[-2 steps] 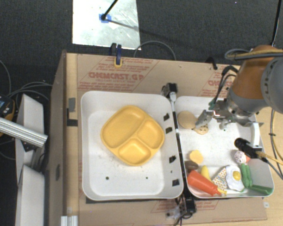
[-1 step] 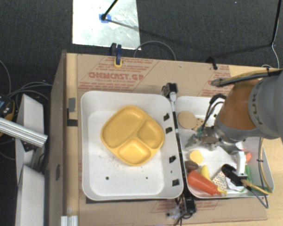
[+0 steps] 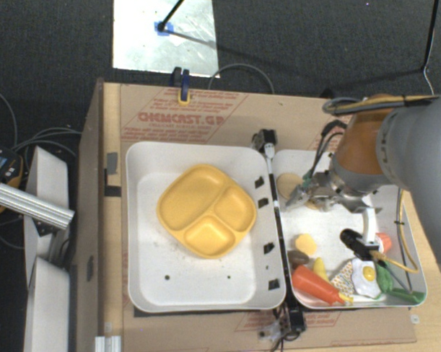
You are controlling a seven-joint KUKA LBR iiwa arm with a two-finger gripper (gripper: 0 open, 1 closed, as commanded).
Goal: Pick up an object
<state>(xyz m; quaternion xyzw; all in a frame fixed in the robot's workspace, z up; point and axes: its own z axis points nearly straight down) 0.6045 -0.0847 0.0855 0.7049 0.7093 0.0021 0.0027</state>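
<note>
My gripper [image 3: 306, 196] hangs low over the far left part of the right bin [image 3: 407, 214], under the grey arm with its orange band. A pale tan round piece [image 3: 285, 185] lies just left of it, by the bin's wall; whether they touch is unclear. Toy food is heaped at the bin's near end: an orange carrot [image 3: 314, 283], a round yellow piece [image 3: 305, 244], a small yellow piece [image 3: 320, 267], a fried egg [image 3: 366, 274] and a green piece [image 3: 403, 292].
The left bin [image 3: 141, 277] holds a yellow divided plate [image 3: 206, 209] near its middle. A ridge with black clips [image 3: 271, 209] separates the two bins. Cardboard lies under both bins, and cables run along the far side.
</note>
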